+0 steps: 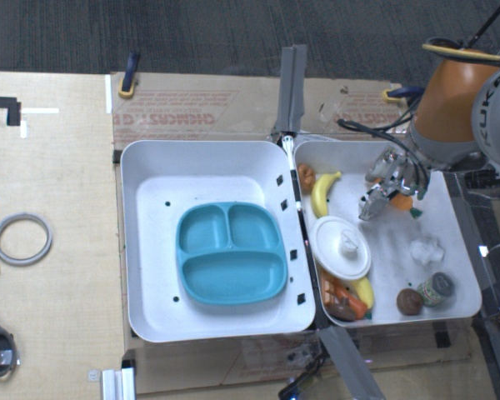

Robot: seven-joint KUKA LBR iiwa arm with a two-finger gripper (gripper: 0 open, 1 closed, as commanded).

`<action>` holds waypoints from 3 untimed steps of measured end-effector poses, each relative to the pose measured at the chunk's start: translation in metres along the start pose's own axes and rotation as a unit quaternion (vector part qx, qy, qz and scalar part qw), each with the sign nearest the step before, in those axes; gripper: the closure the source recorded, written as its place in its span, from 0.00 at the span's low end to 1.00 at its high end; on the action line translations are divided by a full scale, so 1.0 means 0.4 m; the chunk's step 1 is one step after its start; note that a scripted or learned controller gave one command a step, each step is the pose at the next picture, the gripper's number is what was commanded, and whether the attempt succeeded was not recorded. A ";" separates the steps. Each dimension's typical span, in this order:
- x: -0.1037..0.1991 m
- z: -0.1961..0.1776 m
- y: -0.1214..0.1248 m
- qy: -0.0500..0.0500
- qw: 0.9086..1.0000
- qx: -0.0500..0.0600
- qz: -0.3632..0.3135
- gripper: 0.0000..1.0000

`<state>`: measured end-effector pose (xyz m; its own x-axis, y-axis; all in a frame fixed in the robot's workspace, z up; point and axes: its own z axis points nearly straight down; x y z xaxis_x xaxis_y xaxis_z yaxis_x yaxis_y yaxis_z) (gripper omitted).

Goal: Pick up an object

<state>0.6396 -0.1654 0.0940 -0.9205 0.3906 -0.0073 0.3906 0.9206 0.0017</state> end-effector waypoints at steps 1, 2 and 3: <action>0.023 0.002 0.097 0.001 0.996 0.000 0.089 0.00; 0.085 0.002 0.120 0.002 0.985 0.001 0.175 0.00; 0.040 0.003 0.173 0.001 0.954 0.002 0.299 0.00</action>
<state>0.6521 -0.0954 0.0927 -0.5326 0.8464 -0.0035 0.8464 0.5326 0.0012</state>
